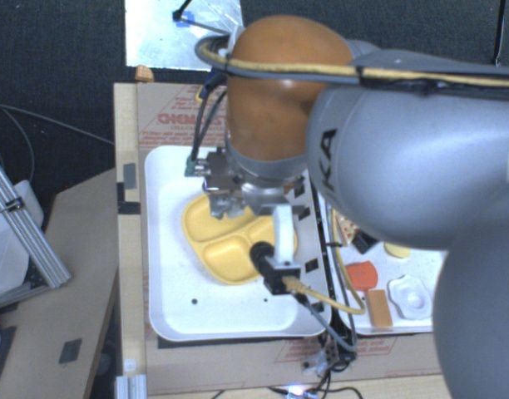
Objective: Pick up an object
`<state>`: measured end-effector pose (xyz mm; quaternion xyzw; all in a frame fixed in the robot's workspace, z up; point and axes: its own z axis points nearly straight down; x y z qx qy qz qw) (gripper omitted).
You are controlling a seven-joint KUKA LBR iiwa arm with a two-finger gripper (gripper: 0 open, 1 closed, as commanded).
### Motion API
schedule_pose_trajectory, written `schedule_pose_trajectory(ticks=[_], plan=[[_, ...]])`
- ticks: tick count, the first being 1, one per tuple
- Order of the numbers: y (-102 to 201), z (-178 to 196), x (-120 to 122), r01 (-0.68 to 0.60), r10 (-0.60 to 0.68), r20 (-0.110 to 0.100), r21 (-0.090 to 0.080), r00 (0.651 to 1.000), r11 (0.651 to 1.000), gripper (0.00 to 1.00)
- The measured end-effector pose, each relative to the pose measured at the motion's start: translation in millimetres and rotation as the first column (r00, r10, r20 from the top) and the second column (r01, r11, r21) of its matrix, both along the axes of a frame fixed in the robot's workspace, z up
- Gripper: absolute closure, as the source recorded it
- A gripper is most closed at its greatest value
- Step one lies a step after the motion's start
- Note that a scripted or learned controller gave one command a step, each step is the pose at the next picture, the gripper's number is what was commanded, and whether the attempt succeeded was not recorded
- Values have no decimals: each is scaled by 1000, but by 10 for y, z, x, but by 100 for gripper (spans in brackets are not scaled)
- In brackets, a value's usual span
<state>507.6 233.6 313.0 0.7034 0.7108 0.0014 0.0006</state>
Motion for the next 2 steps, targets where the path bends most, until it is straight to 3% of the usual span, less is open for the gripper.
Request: schedule_pose_trajectory(ticks=[1,2], plan=[[-456,-948,887,16,-16,-3,-5,1000,1000,100],[-532,-1604,1517,9,-9,-2,-2,1000,1000,100]])
